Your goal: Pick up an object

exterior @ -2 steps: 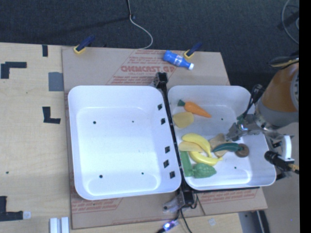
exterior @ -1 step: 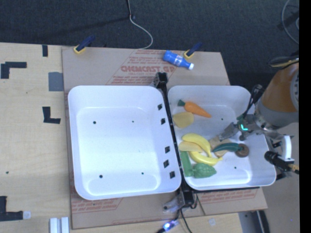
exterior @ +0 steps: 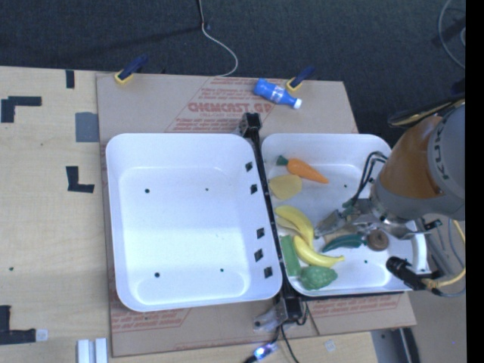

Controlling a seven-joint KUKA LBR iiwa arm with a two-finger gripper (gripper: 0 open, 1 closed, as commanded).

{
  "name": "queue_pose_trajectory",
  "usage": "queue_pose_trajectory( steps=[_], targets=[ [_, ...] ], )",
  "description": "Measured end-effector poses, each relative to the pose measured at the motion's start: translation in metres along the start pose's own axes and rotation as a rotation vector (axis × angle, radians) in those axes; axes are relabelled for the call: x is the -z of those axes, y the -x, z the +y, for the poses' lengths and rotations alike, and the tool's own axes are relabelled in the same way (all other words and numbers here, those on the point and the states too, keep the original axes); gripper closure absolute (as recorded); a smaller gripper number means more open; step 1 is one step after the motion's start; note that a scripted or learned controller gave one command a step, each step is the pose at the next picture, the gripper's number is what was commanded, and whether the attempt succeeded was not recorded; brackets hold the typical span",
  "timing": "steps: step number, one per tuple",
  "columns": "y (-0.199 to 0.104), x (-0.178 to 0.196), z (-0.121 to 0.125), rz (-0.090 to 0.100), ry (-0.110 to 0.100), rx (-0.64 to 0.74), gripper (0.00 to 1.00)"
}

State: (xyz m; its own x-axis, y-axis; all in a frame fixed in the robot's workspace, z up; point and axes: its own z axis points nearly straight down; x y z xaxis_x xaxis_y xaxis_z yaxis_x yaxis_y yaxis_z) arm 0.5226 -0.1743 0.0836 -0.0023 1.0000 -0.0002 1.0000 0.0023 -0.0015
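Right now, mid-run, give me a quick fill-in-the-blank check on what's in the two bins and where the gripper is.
1. The carrot lies in the ____ bin as the camera sees it.
2. The colour of the bananas is ____.
3. The gripper is over the ____ bin.
4. The bottle on the cardboard beyond the bins has a ____ body.

Missing words: right; yellow; right; blue
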Motion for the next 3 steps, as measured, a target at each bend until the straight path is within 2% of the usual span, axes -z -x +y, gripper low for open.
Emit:
queue_pose_trajectory(
  steps=[1,2,3],
  targets=[
    [0.001,0.011,0.001,0.001,-0.001,0.0,1.0],
    [-0.075,0.04,0.04,0.002,0.004,0.007,1.0],
    [-0.136,0.105,0.133,0.001,0.013,0.008,1.0]
  ],
)
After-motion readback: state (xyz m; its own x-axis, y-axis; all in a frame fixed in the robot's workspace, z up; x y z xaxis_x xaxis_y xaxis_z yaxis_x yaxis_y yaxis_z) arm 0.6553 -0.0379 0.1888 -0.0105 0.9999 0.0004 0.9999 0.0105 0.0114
